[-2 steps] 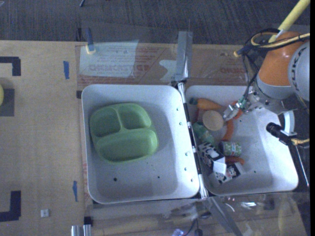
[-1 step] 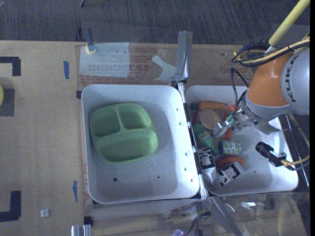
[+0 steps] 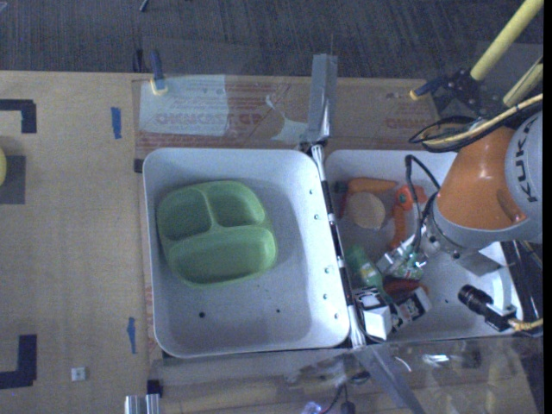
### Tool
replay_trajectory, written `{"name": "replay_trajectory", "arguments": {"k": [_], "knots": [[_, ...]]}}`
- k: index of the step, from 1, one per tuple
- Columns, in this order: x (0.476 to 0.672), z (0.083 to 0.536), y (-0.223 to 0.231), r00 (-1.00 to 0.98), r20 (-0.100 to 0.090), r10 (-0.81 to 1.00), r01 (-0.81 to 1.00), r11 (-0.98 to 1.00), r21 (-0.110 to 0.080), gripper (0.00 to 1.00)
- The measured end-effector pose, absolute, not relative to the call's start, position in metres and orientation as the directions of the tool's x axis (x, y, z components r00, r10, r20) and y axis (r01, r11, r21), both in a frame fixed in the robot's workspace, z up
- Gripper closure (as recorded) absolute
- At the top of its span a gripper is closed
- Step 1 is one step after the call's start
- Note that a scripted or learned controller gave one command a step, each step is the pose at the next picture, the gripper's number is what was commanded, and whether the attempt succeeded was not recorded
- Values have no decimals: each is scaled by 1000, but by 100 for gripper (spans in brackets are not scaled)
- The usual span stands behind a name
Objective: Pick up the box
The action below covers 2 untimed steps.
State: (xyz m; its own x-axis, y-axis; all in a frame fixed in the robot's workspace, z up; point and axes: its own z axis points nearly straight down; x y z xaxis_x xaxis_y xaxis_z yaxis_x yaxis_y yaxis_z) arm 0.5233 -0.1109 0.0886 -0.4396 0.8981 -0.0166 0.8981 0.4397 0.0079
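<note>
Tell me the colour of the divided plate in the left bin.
Green; the divided plate shows clearly in the camera view.

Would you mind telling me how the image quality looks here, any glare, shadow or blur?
Camera view: soft overall; glare on the clear sheet above the left bin; the arm shadows the right bin, where the small box looks blurry among clutter.

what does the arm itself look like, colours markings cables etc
The grey KUKA arm has rounded, smooth casings and a broad orange band above the wrist. Part of the dark maker's lettering runs down the grey shell. Black cables loop beside the orange section. The gripper is too cluttered to describe.
</note>
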Motion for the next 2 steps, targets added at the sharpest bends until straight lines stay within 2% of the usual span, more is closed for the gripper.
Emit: {"name": "replay_trajectory", "arguments": {"k": [1, 2], "knots": [[605, 86, -112, -32, -1, 1000, 999, 32, 3, 0], [605, 86, -107, -205, -1, 979, 979, 205, 3, 0]]}}
